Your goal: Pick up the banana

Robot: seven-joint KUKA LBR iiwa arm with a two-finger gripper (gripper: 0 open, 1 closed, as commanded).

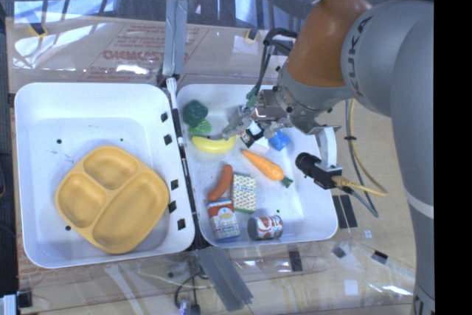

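The fingers [247, 122] hang low over the right bin, their tips just beside the right end of the banana [213, 144]; how far apart they stand cannot be told from this slanted view, and nothing can be seen held between them. The banana lies flat on the floor of the right bin, near its left wall and toward the back, so the pick looks not yet done: by this view the arm is at the approach, with the closing and the lift left to do.

Going left to right, the left bin [44, 111] holds a yellow divided plate [112, 198] and little else. The right bin [313, 221] is crowded. A dark green item [196, 113], perhaps a toy vegetable, sits just behind the banana. In front of it lie a red sausage-like piece [221, 182], a small carton [224, 220], a patterned box [244, 192] and a can [265, 226] on its side. Further right, a carrot [263, 165] lies at a slant, with a small blue object [279, 140] just beside the gripper body.
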